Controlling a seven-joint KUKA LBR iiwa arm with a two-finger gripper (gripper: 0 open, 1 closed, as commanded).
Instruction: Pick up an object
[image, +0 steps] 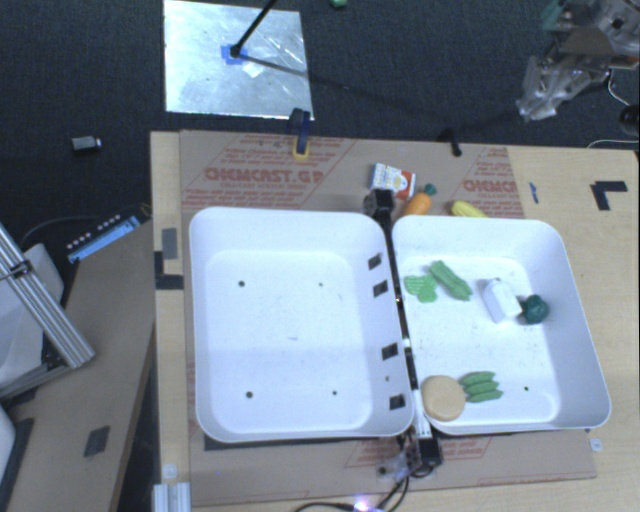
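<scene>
A round tan biscuit-like disc (443, 397) lay nearest the camera, at the near edge of the right shallow white plastic bin (572, 330), just beside the central divide. A bright green ridged pod-shaped piece (480, 386) touched its right side. Farther back in the same bin, a pale green leafy piece (421, 289) lay against a longer green bean-like piece (450, 279). To their right, a small white cylinder (498, 299) rested beside a dark green rounded lump (534, 309), the two touching or nearly so. The left shallow white plastic bin (290, 325) adjoined the right one along the divide. Behind the bins, on the brown cardboard sheet (260, 170), sat an orange carrot-shaped toy (417, 203), a yellow banana-shaped toy (467, 209) and a small white-and-red carton (391, 179). The grey metal two-finger gripper (540, 98) hung at the upper right, well apart from both bins; whether it was wide or narrow could not be told.
</scene>
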